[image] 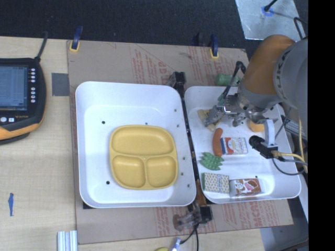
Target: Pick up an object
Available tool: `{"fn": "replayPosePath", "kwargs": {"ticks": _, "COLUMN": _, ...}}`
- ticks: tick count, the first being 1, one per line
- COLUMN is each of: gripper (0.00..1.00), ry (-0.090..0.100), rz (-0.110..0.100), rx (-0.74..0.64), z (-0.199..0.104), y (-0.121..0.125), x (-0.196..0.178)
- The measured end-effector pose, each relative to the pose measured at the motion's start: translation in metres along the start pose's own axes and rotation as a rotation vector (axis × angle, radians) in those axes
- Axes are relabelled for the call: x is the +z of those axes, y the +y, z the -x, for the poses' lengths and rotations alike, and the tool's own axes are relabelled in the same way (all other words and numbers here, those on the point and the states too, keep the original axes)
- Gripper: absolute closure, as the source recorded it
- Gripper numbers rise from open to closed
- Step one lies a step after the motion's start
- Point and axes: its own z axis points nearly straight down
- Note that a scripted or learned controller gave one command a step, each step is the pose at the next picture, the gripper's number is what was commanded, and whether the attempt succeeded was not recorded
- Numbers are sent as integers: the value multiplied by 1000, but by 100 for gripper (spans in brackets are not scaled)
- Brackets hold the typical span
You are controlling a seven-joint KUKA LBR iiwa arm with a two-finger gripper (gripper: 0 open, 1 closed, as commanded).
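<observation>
Near edge of the right bin (293, 192): two small flat packets side by side, a patterned green-white one (215, 182) and a red-brown one (245, 186). Just behind them a green leafy toy (211, 161), then a red sausage-shaped piece (217, 140) lying lengthwise, touching or nearly touching a small white carton (234, 146) on its right. An orange item (256, 126) sits partly hidden under the arm (272, 67).

Left bin (89, 140) holds a yellow divided plate (142, 157), roughly centred.

End effector (226, 113) is low over the far part of the right bin, just behind the sausage. Its metal parts blur against the bin floor, so I can't tell how far open it is, and I see nothing clearly held in it.

Judgement: step in hand is the approach or descent to a grasp. Nearest candidate is the sausage; no pick completed yet.

To do it well:
- centre over the sausage's middle and close across its narrow width, not along its length
- keep clear of the carton beside it, since a closing grip could snag it
- go down to the bin floor; the piece is low and rounded and may roll out
- lift straight up and confirm it comes away

Far side: a teach pendant (18, 98) rests on the bench (36, 182) at left, well apart from both bins.
</observation>
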Motion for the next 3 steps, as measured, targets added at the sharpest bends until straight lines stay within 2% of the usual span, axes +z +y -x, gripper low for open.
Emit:
{"fn": "replayPosePath", "kwargs": {"ticks": 1, "gripper": 0, "ry": 1, "rz": 1, "rx": -1, "z": 3, "y": -39, "x": 11}}
{"fn": "replayPosePath", "kwargs": {"ticks": 2, "gripper": 100, "ry": -1, "rz": 0, "rx": -3, "z": 4, "y": -39, "x": 1}}
{"fn": "replayPosePath", "kwargs": {"ticks": 3, "gripper": 100, "ry": 2, "rz": 4, "rx": -2, "z": -69, "y": -52, "x": -90}}
